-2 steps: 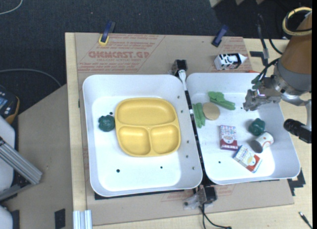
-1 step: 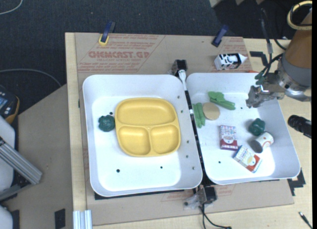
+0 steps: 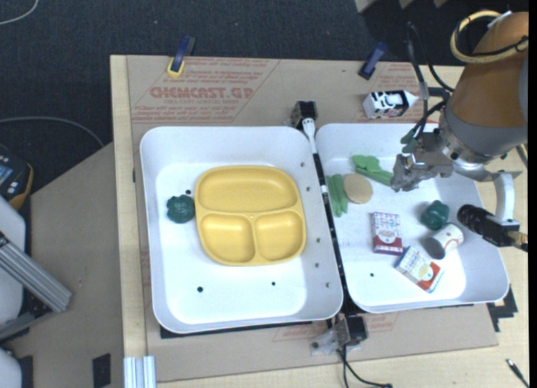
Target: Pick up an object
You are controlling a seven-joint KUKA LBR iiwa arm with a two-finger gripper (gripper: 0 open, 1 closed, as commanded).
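Clutter is crowding the right bin [image 3: 478, 290], and that is where the trouble is likely lying. The end effector [image 3: 405, 174] is hovering over the bin's upper part, just beside the green leafy toy [image 3: 369, 167] and the tan round piece [image 3: 359, 190], which is touching a second green strip [image 3: 337, 195]. Whether it is open or closed I cannot tell, since the tips are dark and blurring against the bin.

Other candidates are sitting lower: a red-and-white packet [image 3: 387, 233], a dark green lump [image 3: 435, 214], a small white cup [image 3: 446, 239] and a second packet [image 3: 420, 270], these last two touching.

Judging from this, a descent here is risking a landing between the leafy toy and the tan piece, pinching neither or nudging both aside. The flat packets are offering little to grip and may be slipping out.

The left bin [image 3: 159, 210] is carrying a yellow divided tray [image 3: 250, 212] and a green ball [image 3: 179, 208], well apart from the arm.
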